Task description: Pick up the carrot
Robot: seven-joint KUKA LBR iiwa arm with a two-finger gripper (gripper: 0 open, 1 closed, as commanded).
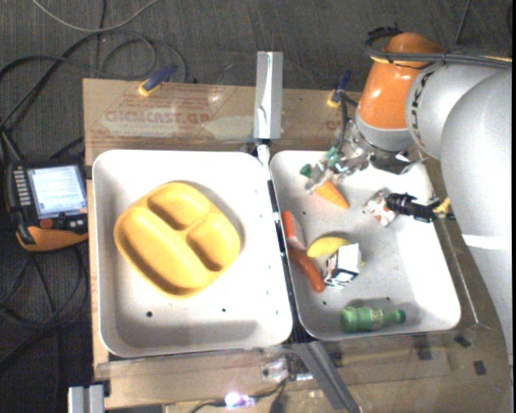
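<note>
Reaching in from the right, the grey arm (464,119) with its orange band hangs over the far part of the right bin (430,274). The jaws sit just above the carrot (331,195), at its far end. From this slant I cannot tell whether they are released or clenched, nor whether they touch it. The carrot is a short orange wedge lying on the floor of the right bin, near the far left corner, with its point turned toward the near right.

A small white and red packet (377,208) lies to the carrot's right, apart from it. Nearer the front, a thin reddish-orange stick (287,225) runs along the bin's left wall. A yellow piece (326,246) lies just beside a small white carton (345,263) in the middle of the bin. A red sausage-shaped piece (310,274) lies just to the left of the carton. A green bottle (372,317) lies on its side near the front wall, well apart from the carrot.

The left bin (120,317) holds a yellow divided plate (178,237), set at a slant in its middle. Both bins stand on a brown tabletop (181,114), with a metal post (268,93) at the back between them. A handheld unit with a lit screen (52,192) lies on the floor off to the left, among dark cables.
</note>
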